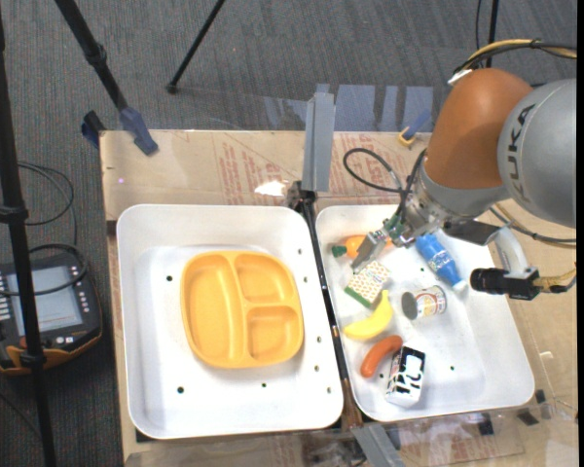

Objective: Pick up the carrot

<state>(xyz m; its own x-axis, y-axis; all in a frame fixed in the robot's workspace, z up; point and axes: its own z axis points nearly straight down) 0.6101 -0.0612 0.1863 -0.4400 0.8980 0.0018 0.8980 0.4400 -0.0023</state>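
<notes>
Orange, the carrot lies at the upper left of the right bin, just beside my jaws. Whether they are parted or closed I cannot tell. A banana lies below, the yellow tray in the left bin.

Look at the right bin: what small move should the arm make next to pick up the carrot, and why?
Probably a short descent onto the carrot. The hand hangs at the carrot's right end, near the upper left of the right bin, with nothing seen between its fingers. The checkered block lies just below it, so a straight drop looks safest.
</notes>
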